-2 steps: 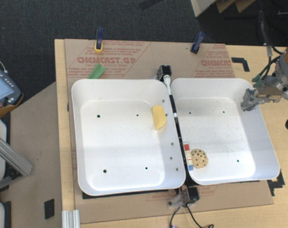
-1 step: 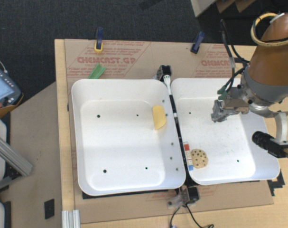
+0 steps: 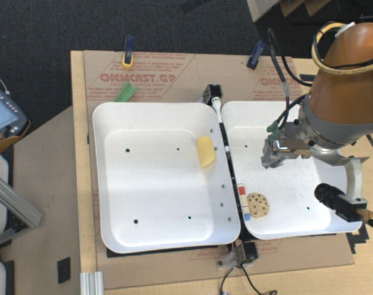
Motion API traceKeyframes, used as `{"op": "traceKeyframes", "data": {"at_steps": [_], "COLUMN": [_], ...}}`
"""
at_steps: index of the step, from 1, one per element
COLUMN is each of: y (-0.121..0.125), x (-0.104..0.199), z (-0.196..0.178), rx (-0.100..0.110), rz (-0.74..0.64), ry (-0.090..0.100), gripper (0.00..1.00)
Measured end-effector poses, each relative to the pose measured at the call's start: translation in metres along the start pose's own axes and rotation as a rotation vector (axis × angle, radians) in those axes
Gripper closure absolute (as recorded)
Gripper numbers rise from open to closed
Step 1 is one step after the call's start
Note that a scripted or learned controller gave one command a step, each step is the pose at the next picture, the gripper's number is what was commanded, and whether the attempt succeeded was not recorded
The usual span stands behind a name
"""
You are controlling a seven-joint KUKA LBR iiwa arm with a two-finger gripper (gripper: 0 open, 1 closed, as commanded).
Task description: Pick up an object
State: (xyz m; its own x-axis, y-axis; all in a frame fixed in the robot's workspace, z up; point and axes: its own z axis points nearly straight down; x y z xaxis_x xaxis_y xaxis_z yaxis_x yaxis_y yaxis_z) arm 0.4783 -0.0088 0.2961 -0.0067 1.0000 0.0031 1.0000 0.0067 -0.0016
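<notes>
Gripper [image 3: 273,158] hangs mid-right, grip state can't be told; the cookie [image 3: 257,204] below it is best approached straight down.

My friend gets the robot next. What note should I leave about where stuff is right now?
Gripper: over the right bin, nothing seen between its fingers; open or shut is unclear.
Cookie: lying in the right bin near its left edge, in front of the gripper.
Yellow piece: in the left bin, by its right wall.
Done: nothing picked up yet.
Left: grab one object and lift it.
</notes>
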Motion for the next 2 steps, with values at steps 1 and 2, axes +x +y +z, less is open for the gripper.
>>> {"op": "traceKeyframes", "data": {"at_steps": [1,2], "y": [0.002,0.002], "x": [0.041,0.099], "z": [-0.063,-0.083], "rx": [-0.010,-0.006], "rz": [0.001,0.000], "ry": [-0.001,-0.001], "gripper": [1.00,1.00]}}
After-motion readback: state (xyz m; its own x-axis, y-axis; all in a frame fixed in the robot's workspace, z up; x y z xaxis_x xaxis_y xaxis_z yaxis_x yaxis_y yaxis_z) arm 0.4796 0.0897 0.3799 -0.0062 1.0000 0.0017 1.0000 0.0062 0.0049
